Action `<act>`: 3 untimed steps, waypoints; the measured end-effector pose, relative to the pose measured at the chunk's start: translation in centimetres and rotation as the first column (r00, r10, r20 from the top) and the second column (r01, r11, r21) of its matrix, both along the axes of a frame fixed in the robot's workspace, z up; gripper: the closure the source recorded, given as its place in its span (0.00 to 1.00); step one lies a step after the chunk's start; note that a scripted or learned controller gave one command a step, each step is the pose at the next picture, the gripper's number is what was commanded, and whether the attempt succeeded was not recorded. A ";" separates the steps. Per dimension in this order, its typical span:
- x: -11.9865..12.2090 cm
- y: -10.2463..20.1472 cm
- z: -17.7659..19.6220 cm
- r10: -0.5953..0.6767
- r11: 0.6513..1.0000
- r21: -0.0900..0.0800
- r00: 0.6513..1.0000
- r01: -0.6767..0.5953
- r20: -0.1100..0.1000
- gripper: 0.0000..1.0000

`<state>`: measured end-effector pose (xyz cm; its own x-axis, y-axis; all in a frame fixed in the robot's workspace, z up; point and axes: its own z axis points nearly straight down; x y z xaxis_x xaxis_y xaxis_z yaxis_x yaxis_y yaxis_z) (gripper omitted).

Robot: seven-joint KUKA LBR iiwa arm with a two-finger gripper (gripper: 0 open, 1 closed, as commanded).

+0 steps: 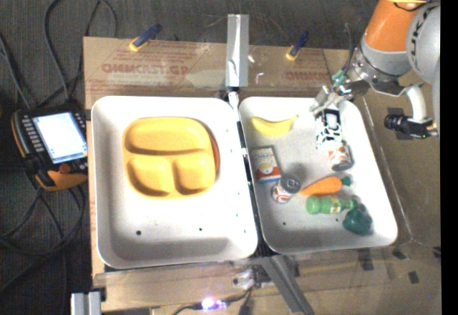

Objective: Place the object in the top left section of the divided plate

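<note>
Camera view shows the gripper (pixel 330 102) at the upper right of the right bin (pixel 379 224), just above a black-and-white carton (pixel 328 128); its opening cannot be told. One yellow divided plate (pixel 171 156) lies in the left bin (pixel 107 235), well apart. Below and left of the gripper, the right bin holds one banana (pixel 273 124), one small box (pixel 265 162), two cans (pixel 341 156), one carrot (pixel 323 186), one green bottle (pixel 330 205) and one dark green piece (pixel 358 220).
</note>
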<state>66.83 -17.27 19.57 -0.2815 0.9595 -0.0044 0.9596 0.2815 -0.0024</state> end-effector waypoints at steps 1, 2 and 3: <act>-1.6 8.4 5.5 0.223 0.975 0.004 0.975 -0.223 0.001 1.00; -3.8 15.7 1.0 0.512 0.859 0.007 0.859 -0.512 0.001 1.00; -9.2 21.2 1.7 0.522 0.853 0.006 0.853 -0.522 0.000 1.00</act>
<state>57.61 3.95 21.31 -0.7408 0.6718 0.0019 0.6718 0.7408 -0.0007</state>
